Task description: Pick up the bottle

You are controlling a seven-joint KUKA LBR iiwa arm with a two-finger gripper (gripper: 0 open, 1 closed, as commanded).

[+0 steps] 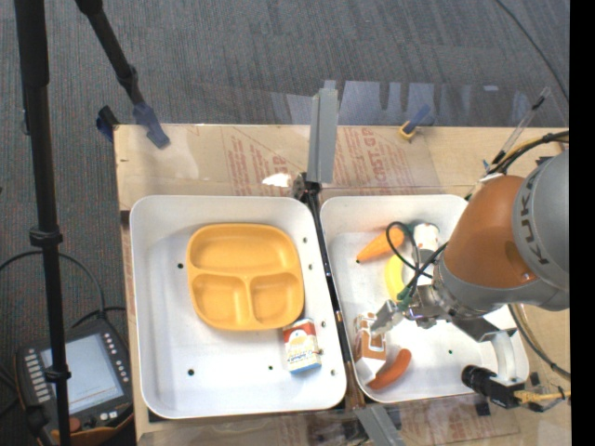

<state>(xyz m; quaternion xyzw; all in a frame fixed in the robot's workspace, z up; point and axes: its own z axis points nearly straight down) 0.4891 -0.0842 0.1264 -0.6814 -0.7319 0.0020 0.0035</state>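
Note:
In the right bin (446, 207), a yellow object with a white end (424, 235) lies near the middle, partly hidden by the arm and its cables; it looks like the bottle. My gripper (372, 334) is low over the bin's front left part, well forward and left of that object. It sits just above a small brown and white item (374, 347). The grey and orange arm (497, 249) covers the bin's right side.
An orange carrot (379, 246) lies behind the gripper and a red sausage (390, 368) in front of it. The left bin (153, 342) holds a yellow divided plate (246, 275) and a small carton (302, 347) by its right wall.

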